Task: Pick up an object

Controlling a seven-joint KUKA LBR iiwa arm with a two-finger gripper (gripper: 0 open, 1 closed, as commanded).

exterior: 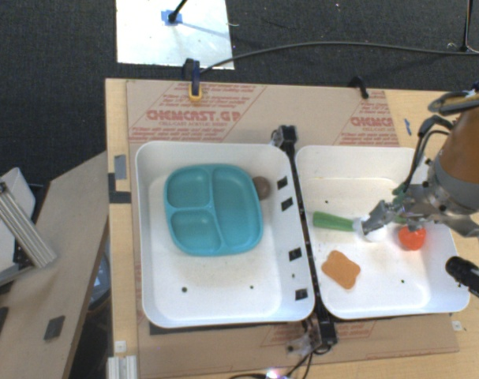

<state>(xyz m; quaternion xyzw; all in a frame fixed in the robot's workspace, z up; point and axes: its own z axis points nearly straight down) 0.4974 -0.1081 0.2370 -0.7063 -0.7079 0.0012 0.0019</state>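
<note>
In the right bin (357,172) lie a green stick-shaped object (331,221), an orange spongy block (341,268) and a small red round object (413,238). My gripper (372,226) is low over this bin, its tip at the right end of the green stick, where something whitish shows. The red object sits just right of the gripper, partly under the wrist. The orange block lies apart from the gripper, below and to its left. Whether the gripper touches the green stick cannot be told.
The left bin (223,290) holds a teal divided plate (214,209) with a small brown object (261,186) at its right edge. A black divider strip (294,212) runs between the bins. A black part of the arm (468,276) overhangs the right bin's lower right corner.
</note>
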